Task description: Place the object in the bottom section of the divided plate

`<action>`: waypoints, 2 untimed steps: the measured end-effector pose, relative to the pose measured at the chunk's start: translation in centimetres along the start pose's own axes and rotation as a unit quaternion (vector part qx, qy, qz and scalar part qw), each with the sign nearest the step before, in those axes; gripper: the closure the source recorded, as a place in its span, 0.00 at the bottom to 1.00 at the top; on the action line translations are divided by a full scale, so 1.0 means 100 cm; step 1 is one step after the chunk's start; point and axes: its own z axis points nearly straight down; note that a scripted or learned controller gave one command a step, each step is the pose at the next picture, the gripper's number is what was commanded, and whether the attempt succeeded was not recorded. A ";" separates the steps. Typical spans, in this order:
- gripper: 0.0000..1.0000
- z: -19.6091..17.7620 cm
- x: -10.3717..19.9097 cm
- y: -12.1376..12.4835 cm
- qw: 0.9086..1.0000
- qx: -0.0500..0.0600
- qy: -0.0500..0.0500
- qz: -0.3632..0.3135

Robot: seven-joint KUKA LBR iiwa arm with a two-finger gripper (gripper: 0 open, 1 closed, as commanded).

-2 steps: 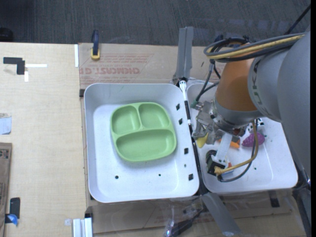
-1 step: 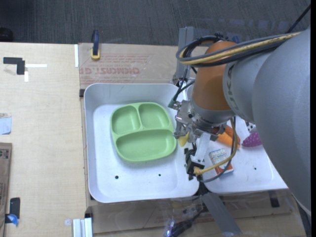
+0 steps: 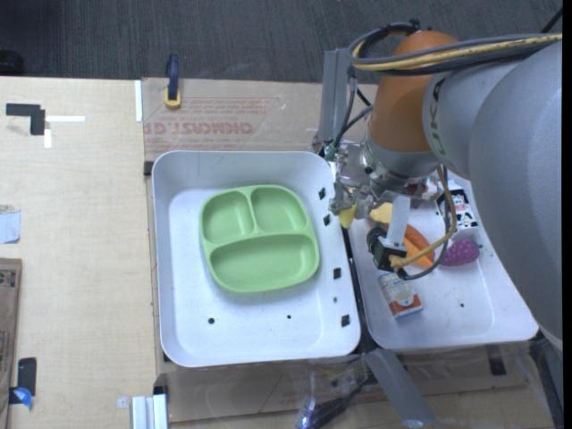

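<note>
Currently the jaws are hanging low at the upper left corner of the right shallow white bin (image 3: 500, 322), just beside the wall it shares with the left shallow white bin (image 3: 168, 329). The wrist is covering them from above, so how far apart they are standing, or whether they are gripping anything, cannot tell. The grey arm with the orange band (image 3: 407, 96) is reaching in from the right and hiding the right bin's upper part.

Just below the wrist a small pale yellow piece (image 3: 382, 213) is lying on the right bin's floor. Next to it an orange carrot-shaped toy (image 3: 420, 239) is lying tilted, and a purple knobbly grape-like toy (image 3: 461, 253) is sitting just right of that. A small white carton with a red end (image 3: 404, 300) is lying lower in the same bin, apart from the rest. Which of these is the task's object, cannot tell.

The green divided plastic plate (image 3: 259, 238) is sitting flat in the middle of the left bin, two small sections at the top and one wide section at the bottom, well apart from the jaws.

Behind the bins a brown cardboard sheet with red print (image 3: 214, 114) is lying on the pale wooden surface (image 3: 71, 239), with a blue-handled clamp (image 3: 172, 83) at its far edge.
</note>
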 end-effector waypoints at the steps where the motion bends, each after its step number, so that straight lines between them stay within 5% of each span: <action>1: 1.00 -0.029 0.057 -0.068 0.999 0.001 0.000 0.046; 2: 1.00 0.016 0.070 -0.092 0.980 0.001 -0.001 0.201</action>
